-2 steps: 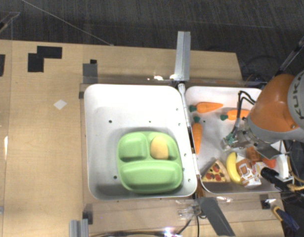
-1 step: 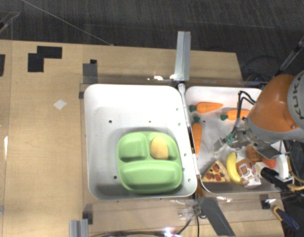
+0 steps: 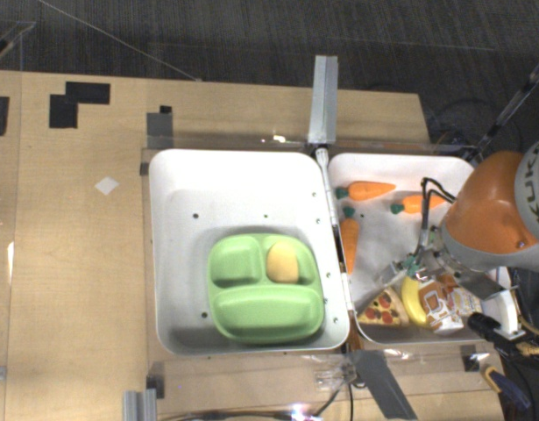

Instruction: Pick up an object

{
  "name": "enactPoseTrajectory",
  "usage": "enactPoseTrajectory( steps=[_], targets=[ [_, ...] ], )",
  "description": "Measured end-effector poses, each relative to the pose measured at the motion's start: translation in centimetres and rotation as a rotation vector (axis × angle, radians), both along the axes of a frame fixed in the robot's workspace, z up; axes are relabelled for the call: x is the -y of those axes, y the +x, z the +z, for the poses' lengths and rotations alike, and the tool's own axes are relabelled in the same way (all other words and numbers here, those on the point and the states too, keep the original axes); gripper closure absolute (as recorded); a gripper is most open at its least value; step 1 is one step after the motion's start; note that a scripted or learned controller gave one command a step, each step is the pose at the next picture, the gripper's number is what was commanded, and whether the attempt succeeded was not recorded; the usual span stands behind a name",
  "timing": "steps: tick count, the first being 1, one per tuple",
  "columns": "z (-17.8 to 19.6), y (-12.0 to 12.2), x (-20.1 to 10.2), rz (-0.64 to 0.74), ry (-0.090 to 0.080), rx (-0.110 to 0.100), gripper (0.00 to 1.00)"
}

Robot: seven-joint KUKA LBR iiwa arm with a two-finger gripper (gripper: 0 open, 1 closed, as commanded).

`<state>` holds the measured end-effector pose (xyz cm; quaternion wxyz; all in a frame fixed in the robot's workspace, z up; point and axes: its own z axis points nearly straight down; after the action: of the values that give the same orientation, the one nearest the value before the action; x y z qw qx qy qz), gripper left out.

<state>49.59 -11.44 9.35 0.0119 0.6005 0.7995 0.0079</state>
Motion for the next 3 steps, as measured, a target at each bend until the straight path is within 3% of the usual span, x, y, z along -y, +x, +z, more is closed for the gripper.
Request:
enactPoseTrajectory(
  steps=[1,2,3],
  targets=[
    [1.1,0.2,-0.2,0.002,0.004,0.002,1.00],
    [9.2,9.3,-6.9,-0.227,0.005,-0.023,1.00],
    [9.2,9.3,-6.9,-0.227,0.005,-0.023,0.00]
  ],
)
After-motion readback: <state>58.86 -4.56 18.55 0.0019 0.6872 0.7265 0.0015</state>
